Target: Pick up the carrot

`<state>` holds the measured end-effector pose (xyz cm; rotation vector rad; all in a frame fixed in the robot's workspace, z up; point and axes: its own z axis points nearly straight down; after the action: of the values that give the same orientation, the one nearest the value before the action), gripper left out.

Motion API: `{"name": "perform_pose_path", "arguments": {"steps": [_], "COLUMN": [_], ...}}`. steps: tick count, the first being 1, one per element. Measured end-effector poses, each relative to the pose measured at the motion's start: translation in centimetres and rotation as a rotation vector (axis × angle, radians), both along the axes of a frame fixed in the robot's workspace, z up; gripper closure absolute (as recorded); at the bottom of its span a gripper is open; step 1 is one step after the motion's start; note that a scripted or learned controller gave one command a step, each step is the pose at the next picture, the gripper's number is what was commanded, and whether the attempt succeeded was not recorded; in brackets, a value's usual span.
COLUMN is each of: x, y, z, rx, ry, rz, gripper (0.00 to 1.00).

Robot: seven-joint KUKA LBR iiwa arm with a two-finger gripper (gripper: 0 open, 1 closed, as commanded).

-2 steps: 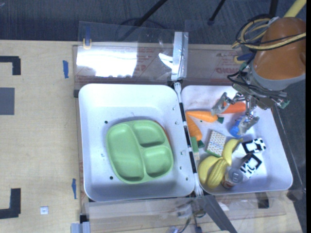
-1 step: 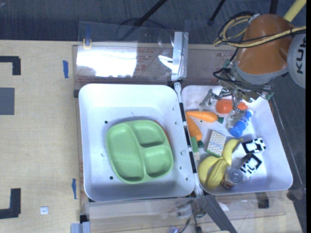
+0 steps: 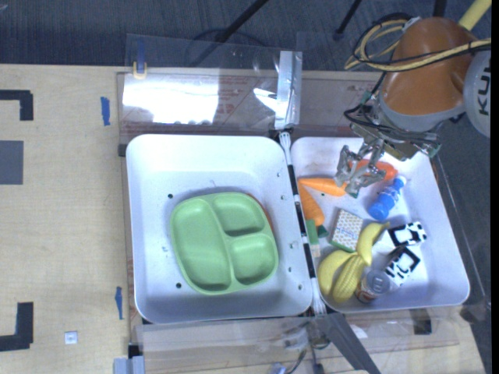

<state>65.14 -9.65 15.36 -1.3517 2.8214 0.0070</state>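
The left shallow white bin (image 3: 148, 209) holds a green sectioned plastic plate (image 3: 224, 242). The right white bin (image 3: 444, 279) holds a yellow banana (image 3: 347, 267), a blue bottle (image 3: 386, 199) and, near its left wall, the orange tapered carrot (image 3: 321, 185). The two-finger gripper (image 3: 360, 179) hangs just beside the carrot's thick end, its fingers parted, gripping nothing.

A: Table (image 3: 54, 209) surface?
B: Pale wood, with black corner marks at the left edge and bits of blue tape.
A: Directly on it?
B: Two shallow white bins, touching side by side: left bin (image 3: 148, 170), right bin (image 3: 448, 263). A clear plastic sheet (image 3: 203, 92) lies just behind the left bin.
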Motion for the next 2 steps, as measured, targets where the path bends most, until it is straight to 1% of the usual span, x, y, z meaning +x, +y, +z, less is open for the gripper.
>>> {"name": "perform_pose_path", "arguments": {"steps": [1,2], "x": [0.0,-4.5], "y": [0.0,0.0], "z": [0.0,-2.6], "rx": [0.000,-0.006], "ry": [0.000,0.010], "rz": [0.001,0.262], "gripper": [0.00,0.00]}}
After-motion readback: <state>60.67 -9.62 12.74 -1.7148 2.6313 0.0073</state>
